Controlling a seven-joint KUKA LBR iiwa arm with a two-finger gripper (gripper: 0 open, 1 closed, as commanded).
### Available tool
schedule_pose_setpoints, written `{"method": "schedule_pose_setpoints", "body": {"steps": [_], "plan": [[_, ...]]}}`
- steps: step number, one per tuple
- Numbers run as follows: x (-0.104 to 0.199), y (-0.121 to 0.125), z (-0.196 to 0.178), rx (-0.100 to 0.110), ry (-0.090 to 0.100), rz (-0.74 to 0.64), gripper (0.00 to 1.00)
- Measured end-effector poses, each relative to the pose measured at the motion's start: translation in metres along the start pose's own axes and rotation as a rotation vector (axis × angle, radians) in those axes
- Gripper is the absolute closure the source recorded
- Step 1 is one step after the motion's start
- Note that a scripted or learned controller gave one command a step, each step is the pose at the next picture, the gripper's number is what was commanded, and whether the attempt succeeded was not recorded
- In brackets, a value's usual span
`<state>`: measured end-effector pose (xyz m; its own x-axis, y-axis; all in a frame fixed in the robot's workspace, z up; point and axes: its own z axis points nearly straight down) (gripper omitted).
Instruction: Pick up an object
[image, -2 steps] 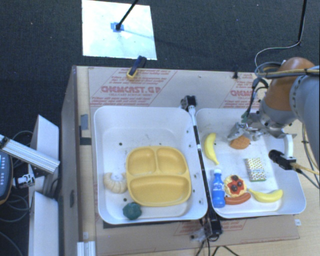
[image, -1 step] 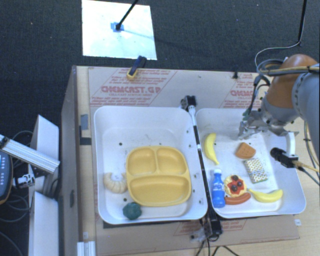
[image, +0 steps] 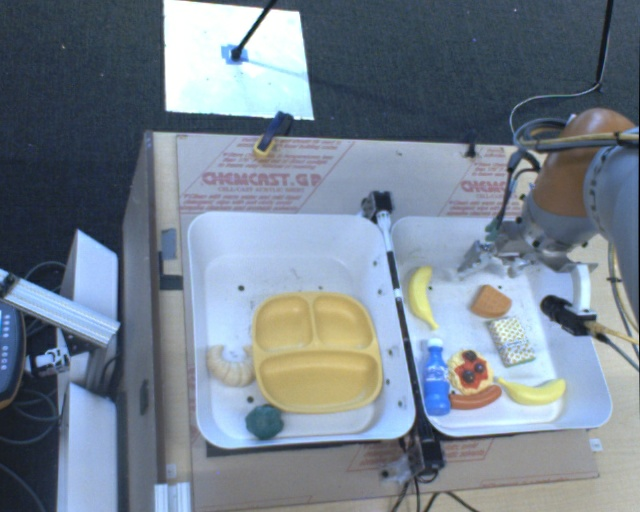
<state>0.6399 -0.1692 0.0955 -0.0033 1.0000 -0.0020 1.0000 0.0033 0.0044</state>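
The gripper (image: 497, 258) is seen low over the right bin's (image: 600, 400) far end, nothing between its fingers; whether the jaws are apart cannot be told. Just beside it, an orange piece (image: 490, 301) lies on the white floor, a banana (image: 421, 295) to its left. The bench (image: 300, 175) is covered in printed board, with dark carpet (image: 80, 120) around.

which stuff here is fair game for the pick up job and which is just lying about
Belongs to the job:
- two-finger gripper above the right white bin
- yellow banana
- orange wedge
- checkered block
- blue bottle
- small pizza toy
- second banana

Just lying about:
- yellow divided plastic plate
- beige croissant toy
- green lump
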Motion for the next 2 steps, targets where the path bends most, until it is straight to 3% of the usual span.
{"method": "schedule_pose_setpoints", "body": {"steps": [1, 2], "plan": [[0.004, -0.039, 0.011, 0.004, 0.002, 0.002, 0.0], [0.004, -0.037, -0.001, -0.002, 0.001, 0.001, 1.0]]}}
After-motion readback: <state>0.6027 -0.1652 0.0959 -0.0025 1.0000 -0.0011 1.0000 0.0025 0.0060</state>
